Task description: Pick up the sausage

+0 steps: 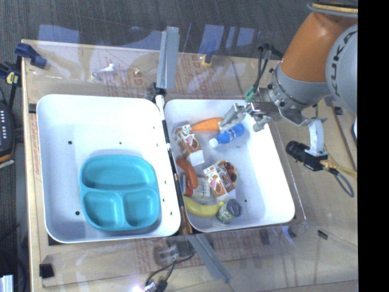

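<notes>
The arm (pixel 316 47), grey with an orange band, rises nearest the lens and ends in the pincer (pixel 244 115) at the far side of the right bin (pixel 276 181). Whether the pincer is spread or pressed together I cannot tell; nothing visibly sits in it.

The left bin (pixel 61 163), well off to the pincer's left in the view, holds a blue tray (pixel 120 193).

The sausage (pixel 188 177) lies down-left of the pincer, by the bin's left wall, its long axis running near-to-far, slightly tilted. Packets (pixel 219 178) press against it and a banana (pixel 202 208) lies at its near end, so part of it is hidden. A bottle (pixel 228 135) and carrot (pixel 205 125) sit just beneath the pincer.
</notes>
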Action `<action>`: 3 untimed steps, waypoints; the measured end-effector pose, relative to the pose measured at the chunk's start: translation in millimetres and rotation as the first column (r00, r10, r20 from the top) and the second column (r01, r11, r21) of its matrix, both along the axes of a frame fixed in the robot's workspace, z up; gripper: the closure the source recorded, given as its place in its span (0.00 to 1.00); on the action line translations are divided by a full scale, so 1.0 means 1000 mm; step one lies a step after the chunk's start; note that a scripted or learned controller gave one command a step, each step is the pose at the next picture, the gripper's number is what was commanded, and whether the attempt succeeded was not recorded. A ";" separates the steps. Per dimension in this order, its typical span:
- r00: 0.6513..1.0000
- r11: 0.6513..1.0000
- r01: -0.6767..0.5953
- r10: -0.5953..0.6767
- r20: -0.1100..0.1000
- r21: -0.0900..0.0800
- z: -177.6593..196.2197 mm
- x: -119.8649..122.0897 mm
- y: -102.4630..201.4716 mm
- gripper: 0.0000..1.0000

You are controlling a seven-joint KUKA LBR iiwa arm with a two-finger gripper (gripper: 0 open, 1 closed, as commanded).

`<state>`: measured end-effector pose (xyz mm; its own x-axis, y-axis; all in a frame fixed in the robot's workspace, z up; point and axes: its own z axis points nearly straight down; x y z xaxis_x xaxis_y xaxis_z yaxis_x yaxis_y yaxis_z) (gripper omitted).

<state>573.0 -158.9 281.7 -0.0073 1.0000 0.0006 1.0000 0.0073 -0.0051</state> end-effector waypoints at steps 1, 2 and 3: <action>0.999 0.999 0.055 -0.055 -0.002 0.000 -0.146 -0.028 0.017 0.00; 0.999 0.999 0.042 -0.042 0.016 -0.014 -0.187 -0.060 0.050 0.00; 1.000 1.000 -0.004 0.004 0.006 -0.003 -0.189 -0.027 0.043 0.00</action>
<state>546.2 -115.6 92.7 -0.0114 0.9999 -0.0020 0.9999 0.0114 0.0007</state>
